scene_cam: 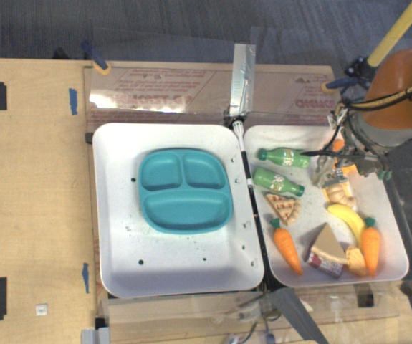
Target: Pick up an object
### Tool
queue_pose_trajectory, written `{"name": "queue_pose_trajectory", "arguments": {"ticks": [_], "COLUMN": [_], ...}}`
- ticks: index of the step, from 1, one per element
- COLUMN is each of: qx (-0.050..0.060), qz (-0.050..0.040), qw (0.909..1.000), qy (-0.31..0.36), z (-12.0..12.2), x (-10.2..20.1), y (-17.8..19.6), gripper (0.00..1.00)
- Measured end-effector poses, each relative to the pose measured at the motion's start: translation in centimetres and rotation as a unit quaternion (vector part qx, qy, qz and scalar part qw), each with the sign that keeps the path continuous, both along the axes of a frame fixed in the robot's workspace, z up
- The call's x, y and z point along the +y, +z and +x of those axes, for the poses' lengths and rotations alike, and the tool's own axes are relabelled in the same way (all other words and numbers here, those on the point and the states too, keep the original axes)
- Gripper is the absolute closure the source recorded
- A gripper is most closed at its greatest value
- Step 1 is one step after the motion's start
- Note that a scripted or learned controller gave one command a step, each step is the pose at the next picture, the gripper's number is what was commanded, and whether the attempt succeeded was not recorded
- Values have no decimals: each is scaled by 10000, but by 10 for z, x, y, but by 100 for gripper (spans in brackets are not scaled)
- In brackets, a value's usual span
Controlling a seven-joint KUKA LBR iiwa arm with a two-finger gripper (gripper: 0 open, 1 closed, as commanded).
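Note:
My gripper (332, 169) hangs low over the far right part of the right bin (395, 224), coming in under the orange-banded wrist (399, 77). Directly beneath and in front of it lies a small pale and orange toy (339, 192). Two green bottles (284, 157) (277, 183) lie just left of the gripper. A banana (346, 219) sits in front of it, beside a waffle-patterned wedge (283, 208). Two carrots (287, 250) (370, 248), a tan wedge (327, 242) and a small can (324, 264) lie nearer the front.
The left bin (112, 213) holds a teal divided plate (185, 190). A metal bracket (242, 81) stands behind the ridge between the bins. Cables trail from the wrist above the right bin's far corner.

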State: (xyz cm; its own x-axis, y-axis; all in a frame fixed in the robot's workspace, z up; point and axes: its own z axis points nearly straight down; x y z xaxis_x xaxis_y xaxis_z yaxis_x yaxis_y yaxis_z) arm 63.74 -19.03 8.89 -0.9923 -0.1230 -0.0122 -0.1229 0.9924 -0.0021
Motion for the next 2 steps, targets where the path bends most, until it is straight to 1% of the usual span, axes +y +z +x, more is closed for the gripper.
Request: {"name": "queue_pose_trajectory", "arguments": {"ticks": [1, 2], "qx": [14, 14], "qz": [5, 8], "qw": [9998, 10000], "qy": [-187, 33], "z": [28, 32], "x": [27, -32], "y": [-1, -1], "gripper": [100, 100]}}
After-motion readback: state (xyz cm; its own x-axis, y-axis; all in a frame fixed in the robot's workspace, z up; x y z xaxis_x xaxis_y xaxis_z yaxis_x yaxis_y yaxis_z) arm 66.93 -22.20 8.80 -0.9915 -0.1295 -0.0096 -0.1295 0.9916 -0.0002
